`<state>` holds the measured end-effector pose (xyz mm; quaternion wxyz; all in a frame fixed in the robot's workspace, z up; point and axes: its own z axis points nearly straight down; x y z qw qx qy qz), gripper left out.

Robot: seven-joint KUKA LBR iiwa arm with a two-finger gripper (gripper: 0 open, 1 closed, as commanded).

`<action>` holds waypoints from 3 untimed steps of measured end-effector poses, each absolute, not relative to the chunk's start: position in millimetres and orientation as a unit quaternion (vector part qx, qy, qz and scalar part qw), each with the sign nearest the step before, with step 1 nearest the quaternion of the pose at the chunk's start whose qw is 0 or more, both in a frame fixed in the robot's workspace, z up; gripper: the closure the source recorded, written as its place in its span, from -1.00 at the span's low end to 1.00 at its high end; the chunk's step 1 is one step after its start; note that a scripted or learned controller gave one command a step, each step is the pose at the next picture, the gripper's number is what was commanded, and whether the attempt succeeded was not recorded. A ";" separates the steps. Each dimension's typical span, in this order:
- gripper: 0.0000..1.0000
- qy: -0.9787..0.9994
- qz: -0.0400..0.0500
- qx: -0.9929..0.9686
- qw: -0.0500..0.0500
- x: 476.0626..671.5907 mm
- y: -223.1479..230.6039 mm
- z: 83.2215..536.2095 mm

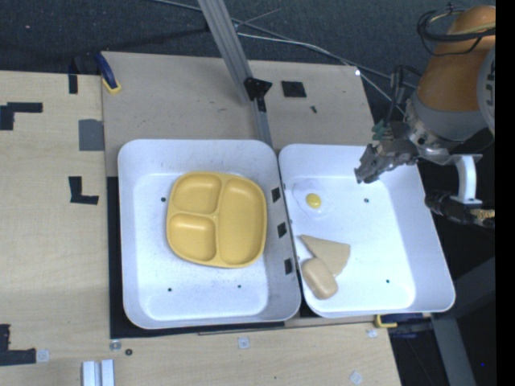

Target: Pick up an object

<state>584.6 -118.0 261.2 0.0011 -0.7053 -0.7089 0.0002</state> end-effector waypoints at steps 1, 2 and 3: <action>1.00 -0.709 0.000 -0.705 0.002 565.1 -60.1 260.8; 1.00 -0.709 0.001 -0.705 0.002 545.1 -4.7 259.6; 1.00 -0.709 0.002 -0.705 0.002 528.0 50.5 240.4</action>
